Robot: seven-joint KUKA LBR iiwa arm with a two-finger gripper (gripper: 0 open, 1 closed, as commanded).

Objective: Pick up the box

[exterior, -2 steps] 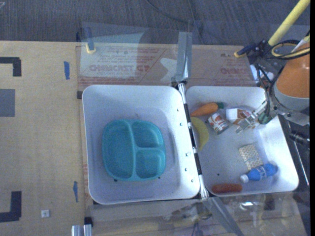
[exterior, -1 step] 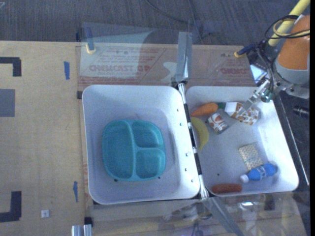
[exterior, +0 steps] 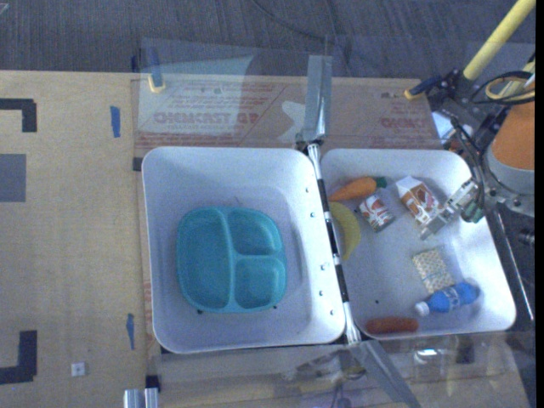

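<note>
The box (exterior: 416,198) is a small white and orange carton lying in the upper part of the right bin (exterior: 497,266). My gripper (exterior: 449,212) hangs low just to the box's right, touching or nearly touching its right edge. The arm with its orange band (exterior: 518,143) comes in from the right above the bin's far corner. Nothing shows as lifted; the box rests on the bin floor.
Also in the right bin are a carrot (exterior: 353,189), a small can (exterior: 376,212), a banana (exterior: 345,229), a patterned square packet (exterior: 433,269), a blue bottle (exterior: 449,298) and a red sausage (exterior: 392,325). The left bin (exterior: 161,177) holds a teal divided plate (exterior: 229,259).
</note>
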